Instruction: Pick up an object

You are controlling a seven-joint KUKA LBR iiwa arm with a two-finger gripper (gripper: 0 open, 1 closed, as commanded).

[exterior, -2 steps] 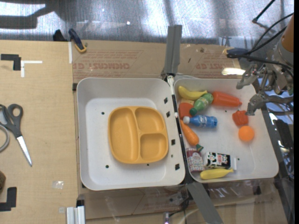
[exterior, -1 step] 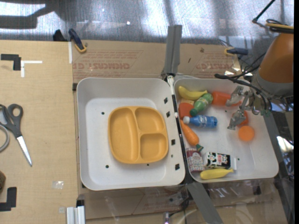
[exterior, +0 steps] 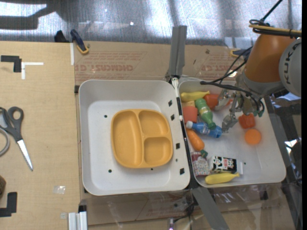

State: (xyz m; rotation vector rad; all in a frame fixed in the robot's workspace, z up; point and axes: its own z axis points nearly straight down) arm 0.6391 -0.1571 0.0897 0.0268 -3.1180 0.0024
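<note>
Claw (exterior: 233, 115) hanging open, empty, crowded between green bottle (exterior: 205, 111), blue bottle (exterior: 206, 129) and red tomato (exterior: 247, 121).

From my seat the arm (exterior: 276, 56) runs off the right edge, and its wrist hides part of the right bin (exterior: 268, 176). I can't judge the gripper (exterior: 233, 115) (too small). The scissors (exterior: 17, 133) are cropped at left.
</note>
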